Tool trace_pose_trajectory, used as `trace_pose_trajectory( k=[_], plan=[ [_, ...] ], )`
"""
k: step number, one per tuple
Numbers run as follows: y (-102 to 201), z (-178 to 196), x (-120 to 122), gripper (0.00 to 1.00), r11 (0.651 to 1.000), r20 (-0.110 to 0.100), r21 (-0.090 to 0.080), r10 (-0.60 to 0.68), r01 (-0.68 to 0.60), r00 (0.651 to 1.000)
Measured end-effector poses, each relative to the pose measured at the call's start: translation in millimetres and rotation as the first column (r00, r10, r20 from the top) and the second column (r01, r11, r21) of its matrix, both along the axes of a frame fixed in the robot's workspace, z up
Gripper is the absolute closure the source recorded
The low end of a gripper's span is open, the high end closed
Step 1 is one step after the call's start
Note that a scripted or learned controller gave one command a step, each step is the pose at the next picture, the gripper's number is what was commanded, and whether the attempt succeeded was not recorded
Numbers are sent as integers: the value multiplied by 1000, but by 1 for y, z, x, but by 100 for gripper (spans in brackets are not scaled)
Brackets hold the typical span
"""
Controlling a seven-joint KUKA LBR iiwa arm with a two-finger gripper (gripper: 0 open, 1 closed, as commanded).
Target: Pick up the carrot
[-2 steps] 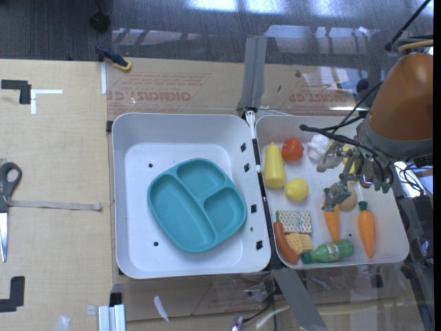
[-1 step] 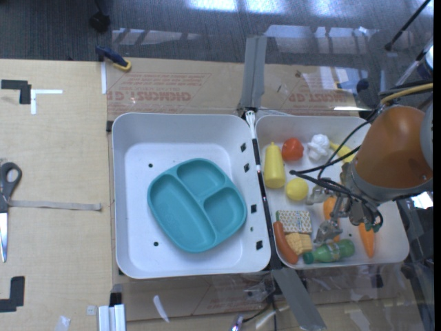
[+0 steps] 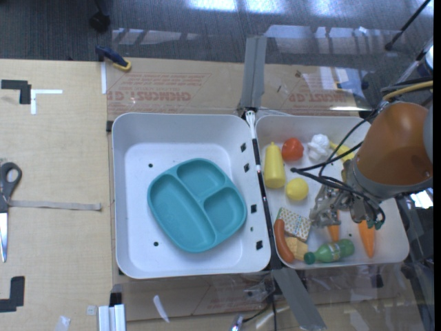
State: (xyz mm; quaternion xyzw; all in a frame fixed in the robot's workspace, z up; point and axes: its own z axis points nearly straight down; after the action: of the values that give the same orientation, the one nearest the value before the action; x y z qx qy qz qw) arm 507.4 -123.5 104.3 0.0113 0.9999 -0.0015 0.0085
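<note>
Gripper (image 3: 329, 211) hangs low in your right bin (image 3: 393, 254); grip state unreadable. Carrot (image 3: 367, 237) lies just right of it, near the green bottle (image 3: 332, 252). Left bin (image 3: 124, 205) holds a teal divided plate (image 3: 196, 204). Cardboard lettering at top is mirrored, illegible.

You get one readable-ish print: red lettering on clear sheet (image 3: 162, 88) lying on desk (image 3: 48, 150), just behind left white bin (image 3: 124, 136). Letters sit upside-down and mirrored from your camera; wording cannot be made out. Second red print on matching sheet (image 3: 324, 92) behind right white bin (image 3: 396, 243), also unreadable. No legible label, brand or number elsewhere for you.
</note>
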Motion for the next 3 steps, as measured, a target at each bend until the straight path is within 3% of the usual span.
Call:
trace_pose_trajectory(
  k=[1, 2, 3],
  plan=[
    [-61, -11, 19, 100, 952, -12, 1, 307, -307, 952],
    [-61, -12, 19, 0, 952, -12, 2, 308, -308, 951],
    [-61, -1, 21, 100, 952, -7, 0, 307, -307, 952]
  ],
)
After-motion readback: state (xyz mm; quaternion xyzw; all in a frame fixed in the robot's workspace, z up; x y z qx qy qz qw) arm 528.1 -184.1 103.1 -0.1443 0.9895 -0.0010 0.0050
